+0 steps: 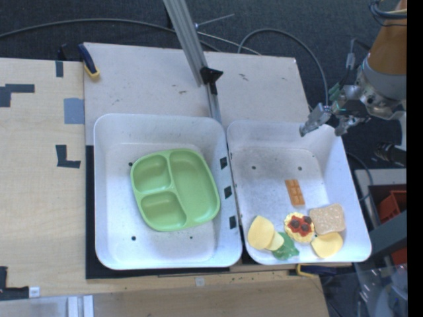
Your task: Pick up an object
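Currently gripper (pixel 322 119) hovers over right bin's (pixel 344 170) far right corner, grip state indeterminate; should descend squarely onto bread slice (pixel 328 218), near edge.

No text, label, brand or number can be read anywhere — bins, bench and arm bear none.
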Controlling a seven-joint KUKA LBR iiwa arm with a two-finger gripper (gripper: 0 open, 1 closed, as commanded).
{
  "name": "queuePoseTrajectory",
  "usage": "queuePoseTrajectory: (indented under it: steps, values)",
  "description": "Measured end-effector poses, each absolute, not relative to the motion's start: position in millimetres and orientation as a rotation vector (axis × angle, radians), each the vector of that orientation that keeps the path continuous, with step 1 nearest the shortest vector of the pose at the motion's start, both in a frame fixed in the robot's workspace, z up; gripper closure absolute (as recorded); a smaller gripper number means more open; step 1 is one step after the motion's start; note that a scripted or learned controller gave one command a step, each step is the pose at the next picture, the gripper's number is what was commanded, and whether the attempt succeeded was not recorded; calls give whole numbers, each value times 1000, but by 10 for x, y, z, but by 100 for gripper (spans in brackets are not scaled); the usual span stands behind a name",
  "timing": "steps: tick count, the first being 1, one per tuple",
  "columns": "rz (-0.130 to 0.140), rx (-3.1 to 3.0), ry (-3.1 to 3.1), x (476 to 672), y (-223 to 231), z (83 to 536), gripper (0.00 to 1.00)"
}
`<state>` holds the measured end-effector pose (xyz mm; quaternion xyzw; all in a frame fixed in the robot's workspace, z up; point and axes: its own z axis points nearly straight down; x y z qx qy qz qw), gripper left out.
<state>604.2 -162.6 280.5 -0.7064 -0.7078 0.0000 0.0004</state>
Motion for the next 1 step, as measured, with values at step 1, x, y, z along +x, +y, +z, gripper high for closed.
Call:
queuePoseTrajectory:
  steps: [1]
  values:
    - [0,-2219,-2223,6042,-1626,2805,0]
